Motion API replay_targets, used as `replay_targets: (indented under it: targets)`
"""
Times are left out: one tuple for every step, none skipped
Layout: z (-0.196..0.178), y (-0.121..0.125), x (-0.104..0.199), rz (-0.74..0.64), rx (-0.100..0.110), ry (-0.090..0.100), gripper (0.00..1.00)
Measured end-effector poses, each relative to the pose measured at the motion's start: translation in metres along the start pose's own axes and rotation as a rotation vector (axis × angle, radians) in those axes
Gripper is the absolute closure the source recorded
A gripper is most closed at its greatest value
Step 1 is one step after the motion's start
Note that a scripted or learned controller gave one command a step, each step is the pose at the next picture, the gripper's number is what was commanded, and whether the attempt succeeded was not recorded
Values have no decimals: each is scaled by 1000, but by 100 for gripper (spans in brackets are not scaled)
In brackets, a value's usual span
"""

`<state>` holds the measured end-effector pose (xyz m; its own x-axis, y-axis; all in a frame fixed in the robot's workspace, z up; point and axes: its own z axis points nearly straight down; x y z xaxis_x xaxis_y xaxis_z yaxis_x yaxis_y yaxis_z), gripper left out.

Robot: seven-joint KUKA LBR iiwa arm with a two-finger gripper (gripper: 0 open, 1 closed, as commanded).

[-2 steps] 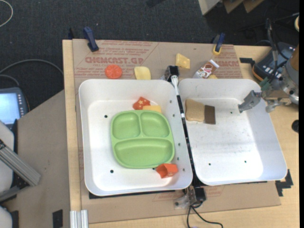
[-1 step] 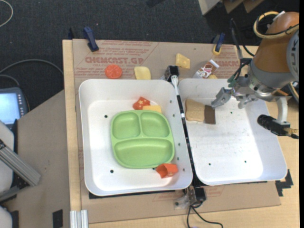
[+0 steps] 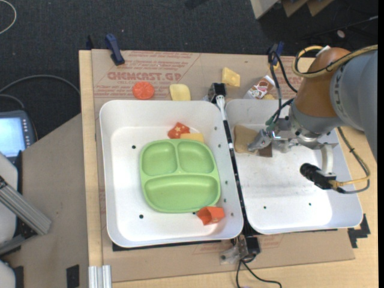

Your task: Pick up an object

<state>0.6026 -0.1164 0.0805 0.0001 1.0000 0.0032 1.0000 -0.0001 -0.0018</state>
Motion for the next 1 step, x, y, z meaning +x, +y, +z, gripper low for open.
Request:
replay_targets:
  targets:
    - [-18,3,-1,-1,-10,-3,100]
